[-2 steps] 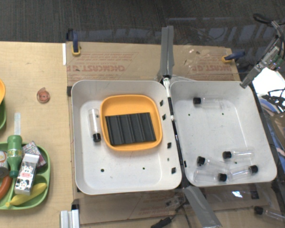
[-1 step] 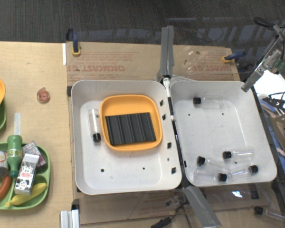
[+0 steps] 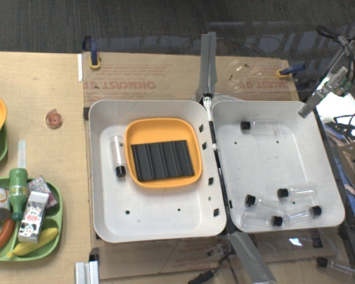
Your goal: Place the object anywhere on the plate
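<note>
No pick yet: clear plastic vials with black caps (image 3: 296,193) lie right of the square orange plate (image 3: 163,128); grip state unreadable.

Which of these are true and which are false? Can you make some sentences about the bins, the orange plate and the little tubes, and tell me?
1. The orange plate sits in the left bin. True.
2. A clear vial lies on the plate. False: it lies in the bin beside the plate, on its left.
3. The black ridged block rests on the plate. True.
4. The right bin holds just one vial. False: several black-capped vials lie there, most near its front edge.
5. A green tray of toy food sits left of the bins. True.
</note>
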`<move>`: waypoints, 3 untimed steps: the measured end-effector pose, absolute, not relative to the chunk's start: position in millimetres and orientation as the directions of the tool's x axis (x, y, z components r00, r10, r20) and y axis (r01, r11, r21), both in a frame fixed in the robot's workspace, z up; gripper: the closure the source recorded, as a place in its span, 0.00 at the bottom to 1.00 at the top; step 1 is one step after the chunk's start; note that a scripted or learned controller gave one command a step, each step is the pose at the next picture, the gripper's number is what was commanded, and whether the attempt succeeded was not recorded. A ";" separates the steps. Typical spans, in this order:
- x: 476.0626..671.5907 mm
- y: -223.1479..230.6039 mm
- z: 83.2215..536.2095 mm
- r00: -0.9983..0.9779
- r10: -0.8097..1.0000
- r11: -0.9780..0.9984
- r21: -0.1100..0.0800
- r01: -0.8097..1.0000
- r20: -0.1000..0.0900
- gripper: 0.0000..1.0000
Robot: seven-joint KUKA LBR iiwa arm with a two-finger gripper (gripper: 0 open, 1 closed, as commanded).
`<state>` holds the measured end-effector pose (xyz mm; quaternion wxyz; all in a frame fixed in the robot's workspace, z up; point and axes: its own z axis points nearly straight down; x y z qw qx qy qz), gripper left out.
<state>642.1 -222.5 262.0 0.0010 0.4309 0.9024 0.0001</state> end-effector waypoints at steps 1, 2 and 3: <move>622.8 -223.5 300.7 -0.596 0.803 0.596 0.001 0.803 -0.004 0.00; 607.1 -223.5 337.8 -0.583 0.812 0.583 0.001 0.812 -0.003 0.00; 605.0 -222.9 363.6 -0.598 0.801 0.598 0.001 0.801 -0.003 0.00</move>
